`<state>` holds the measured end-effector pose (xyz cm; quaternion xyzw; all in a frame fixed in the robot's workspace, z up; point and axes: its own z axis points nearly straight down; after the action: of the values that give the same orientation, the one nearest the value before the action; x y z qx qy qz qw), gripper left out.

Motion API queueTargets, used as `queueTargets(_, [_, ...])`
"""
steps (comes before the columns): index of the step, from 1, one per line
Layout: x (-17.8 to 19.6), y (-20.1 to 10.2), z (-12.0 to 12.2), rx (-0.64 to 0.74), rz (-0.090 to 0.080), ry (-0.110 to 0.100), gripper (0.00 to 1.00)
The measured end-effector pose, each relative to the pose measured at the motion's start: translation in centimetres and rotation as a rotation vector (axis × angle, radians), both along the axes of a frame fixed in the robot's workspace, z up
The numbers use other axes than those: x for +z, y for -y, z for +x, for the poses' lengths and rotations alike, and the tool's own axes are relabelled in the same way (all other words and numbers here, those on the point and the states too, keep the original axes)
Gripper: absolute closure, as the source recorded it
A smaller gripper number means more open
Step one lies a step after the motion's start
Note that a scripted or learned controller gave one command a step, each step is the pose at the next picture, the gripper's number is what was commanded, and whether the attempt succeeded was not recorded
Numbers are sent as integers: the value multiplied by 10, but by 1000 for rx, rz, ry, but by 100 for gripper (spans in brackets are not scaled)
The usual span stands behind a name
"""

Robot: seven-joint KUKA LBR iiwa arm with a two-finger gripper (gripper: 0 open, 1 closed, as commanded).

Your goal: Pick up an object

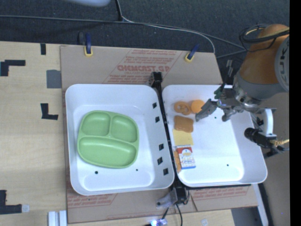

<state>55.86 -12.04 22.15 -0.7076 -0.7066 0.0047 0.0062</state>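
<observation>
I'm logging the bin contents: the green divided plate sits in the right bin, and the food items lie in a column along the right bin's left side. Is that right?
Not quite. The green divided plate sits in the left bin, not the right bin, as the camera view shows. The food items do lie in a column along the right bin's left side.

food items in column, right bin's left side: orange rounds, brown slab, yellow slice, small packet.

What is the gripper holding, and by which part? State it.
Nothing is held. The gripper hangs open over the right bin, its fingers spread with no item between them. The orange food piece lies beside one fingertip, ungrasped.
</observation>
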Motion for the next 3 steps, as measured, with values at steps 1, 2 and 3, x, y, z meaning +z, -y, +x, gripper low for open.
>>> queueTargets(1, [8, 0, 3, 3, -2, 13, 0])
queueTargets(2, [-51, 5, 9, 2, -2, 9, 0])
queueTargets(3, [-109, 4, 3, 2, -2, 7, 0])
